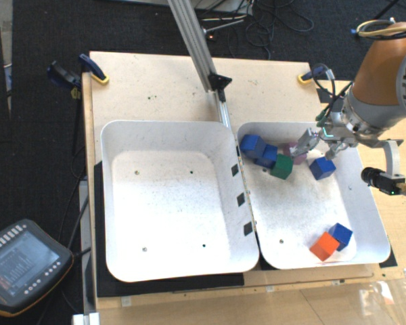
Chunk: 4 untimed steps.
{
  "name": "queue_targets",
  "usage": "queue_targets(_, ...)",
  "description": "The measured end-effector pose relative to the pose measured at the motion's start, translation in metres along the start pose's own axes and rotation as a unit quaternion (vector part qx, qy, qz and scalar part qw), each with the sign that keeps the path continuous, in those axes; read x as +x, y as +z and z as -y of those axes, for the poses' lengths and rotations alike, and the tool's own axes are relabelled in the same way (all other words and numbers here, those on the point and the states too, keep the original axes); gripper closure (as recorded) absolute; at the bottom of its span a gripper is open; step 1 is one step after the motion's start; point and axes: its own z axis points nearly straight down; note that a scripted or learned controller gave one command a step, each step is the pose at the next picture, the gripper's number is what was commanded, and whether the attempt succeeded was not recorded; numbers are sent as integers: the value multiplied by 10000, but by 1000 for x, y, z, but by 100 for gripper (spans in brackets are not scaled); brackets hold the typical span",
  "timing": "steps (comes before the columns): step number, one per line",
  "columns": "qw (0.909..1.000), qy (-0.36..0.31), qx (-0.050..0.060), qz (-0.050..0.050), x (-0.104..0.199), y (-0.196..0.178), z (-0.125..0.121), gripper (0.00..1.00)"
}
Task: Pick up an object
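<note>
My gripper (316,143) is hanging over the back of the right bin (365,212), and honestly it's a mess of metal and cables up there, so I can't tell how it's set or whether it has anything. Right under it there's something purplish (299,153) that's mostly covered by my own hardware, too hidden to say what it is. Just beside that sits a blue cube (322,168), apart from the tips as far as I can see.

Further left in the same bin is a little huddle: two blue blocks (257,150) touching each other with a green cube (281,168) pressed against them. Down at the front right corner an orange cube (324,246) and another blue cube (340,235) sit touching.

The left bin (115,181) is speckled white. My arm gets cut off at the right edge of the view.

The bins rest on a pale wooden board (155,80) with blue and yellow clamps (91,70) at the back corners. A metal pole (193,32) slants in from above. Floor is dark with cables, and a teach pendant (20,266) sits bottom left; its screen is too blurry to read.
</note>
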Motion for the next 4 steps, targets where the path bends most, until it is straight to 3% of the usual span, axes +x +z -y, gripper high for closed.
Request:
queue_targets(1, 10000, -4, -25, 5, 0, -3, -1, 0)
queue_targets(3, 10000, 10, -1, 4, 10, 110, 1, 0)
queue_targets(4, 10000, 13, -34, 9, 9, 97, -1, 100)
